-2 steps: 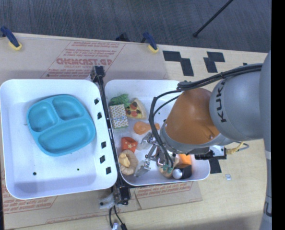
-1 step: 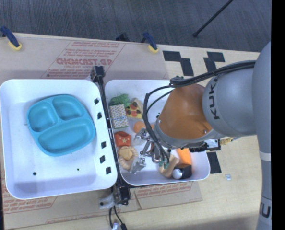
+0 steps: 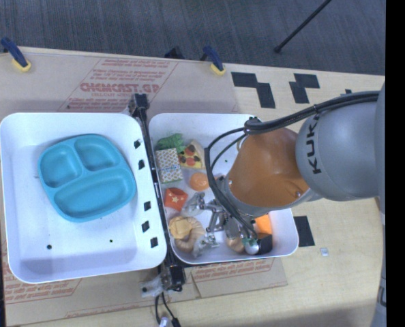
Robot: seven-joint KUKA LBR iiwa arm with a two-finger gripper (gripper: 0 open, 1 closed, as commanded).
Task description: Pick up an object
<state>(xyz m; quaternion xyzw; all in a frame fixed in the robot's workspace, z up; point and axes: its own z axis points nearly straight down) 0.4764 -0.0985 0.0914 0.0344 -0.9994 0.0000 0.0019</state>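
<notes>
My gripper (image 3: 213, 218) reaches down into the near part of the right bin (image 3: 216, 122), among several toy foods. Just to its left lie a tan bread-like piece (image 3: 182, 228) and a red tomato-like piece (image 3: 175, 197). A small orange ball (image 3: 199, 180) sits just above it. An orange block (image 3: 263, 225) lies to its right, beside a dark rounded item (image 3: 249, 246). Further back are a checkered cracker (image 3: 168, 165), a pizza slice (image 3: 191, 155) and a green piece (image 3: 168, 142). The wrist hides the bin's right half.
The left bin (image 3: 18, 251) holds a blue divided plate (image 3: 86, 176). A black divider with clips (image 3: 148, 182) runs between the bins. Blue clamps (image 3: 16, 54) (image 3: 215, 60) grip the cardboard's far edge. Black cables (image 3: 219, 155) loop beside the wrist.
</notes>
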